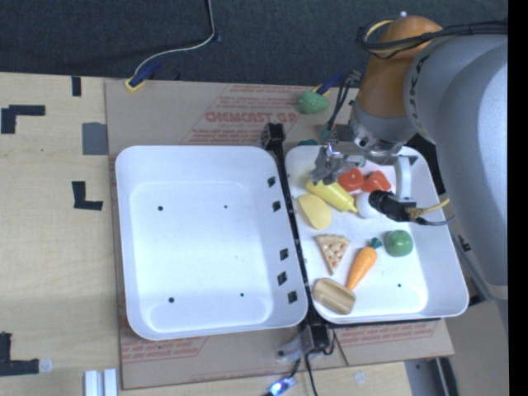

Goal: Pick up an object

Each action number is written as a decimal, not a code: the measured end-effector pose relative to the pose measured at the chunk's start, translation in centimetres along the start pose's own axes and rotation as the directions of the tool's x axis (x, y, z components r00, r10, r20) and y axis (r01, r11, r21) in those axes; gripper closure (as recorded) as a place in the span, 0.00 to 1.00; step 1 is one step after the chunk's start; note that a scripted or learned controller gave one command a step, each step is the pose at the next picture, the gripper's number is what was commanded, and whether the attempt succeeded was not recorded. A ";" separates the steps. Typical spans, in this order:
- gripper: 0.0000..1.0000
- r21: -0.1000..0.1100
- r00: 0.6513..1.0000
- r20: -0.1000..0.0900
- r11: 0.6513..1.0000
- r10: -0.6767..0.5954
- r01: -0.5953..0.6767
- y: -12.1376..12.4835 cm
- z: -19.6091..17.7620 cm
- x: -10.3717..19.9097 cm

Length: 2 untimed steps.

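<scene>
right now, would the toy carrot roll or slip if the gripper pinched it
The toy carrot looks like smooth moulded plastic, so probably stiff and light. Its tapered, rounded body could squirt from a pinch near the tip. Pushed sideways it would likely roll in an arc toward the bread slice.

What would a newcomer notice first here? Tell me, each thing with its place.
First the big grey arm with its orange band, reaching in from the right, its gripper low over the far end of the right bin. Next the toy food clustered in that bin: a yellow banana just below the gripper, a pizza slice, an orange carrot and a green piece. A small green object lies outside the bins on the cardboard behind them.
</scene>
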<state>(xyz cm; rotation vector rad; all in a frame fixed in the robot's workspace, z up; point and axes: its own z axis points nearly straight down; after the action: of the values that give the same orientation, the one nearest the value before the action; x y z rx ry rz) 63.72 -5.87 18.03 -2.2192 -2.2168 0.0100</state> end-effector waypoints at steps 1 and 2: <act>1.00 -0.002 1.000 -0.003 1.000 -0.009 0.009 -5.4 -0.3 8.9; 1.00 -0.025 1.000 0.000 1.000 -0.005 0.005 3.3 -12.5 8.6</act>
<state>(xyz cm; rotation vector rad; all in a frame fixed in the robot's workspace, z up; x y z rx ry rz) 67.10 2.73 30.54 -2.2254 -2.2352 -0.0173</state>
